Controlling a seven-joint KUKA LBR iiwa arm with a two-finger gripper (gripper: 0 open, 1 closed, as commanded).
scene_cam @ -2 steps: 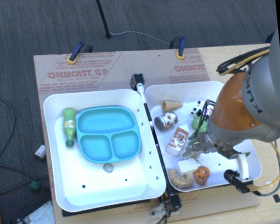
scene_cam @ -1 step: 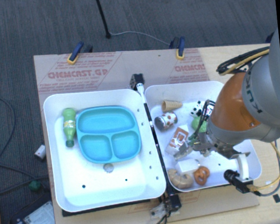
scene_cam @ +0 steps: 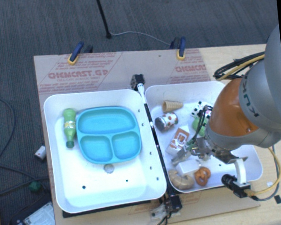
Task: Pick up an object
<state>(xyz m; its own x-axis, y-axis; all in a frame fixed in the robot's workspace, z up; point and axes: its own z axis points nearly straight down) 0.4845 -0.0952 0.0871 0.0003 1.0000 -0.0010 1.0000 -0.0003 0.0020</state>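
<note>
My gripper (scene_cam: 184,156) is low in the right bin (scene_cam: 256,169), reaching in from the right under the orange wrist band. It sits among a heap of small items: an orange and white packet (scene_cam: 179,139) just above it, a white block (scene_cam: 188,168) just below it, a tan bread-like piece (scene_cam: 180,179) and a small orange toy (scene_cam: 202,176) toward the front. Farther back lie a brown can (scene_cam: 166,121) and an ice cream cone (scene_cam: 171,105). A green object (scene_cam: 198,122) is partly hidden by the arm.
The left bin (scene_cam: 63,187) holds a blue divided tray (scene_cam: 108,134), a green bottle (scene_cam: 70,126) along its left side and a small grey disc (scene_cam: 108,168) in front of the tray. Clamps and a cable lie at the bench's back edge.
</note>
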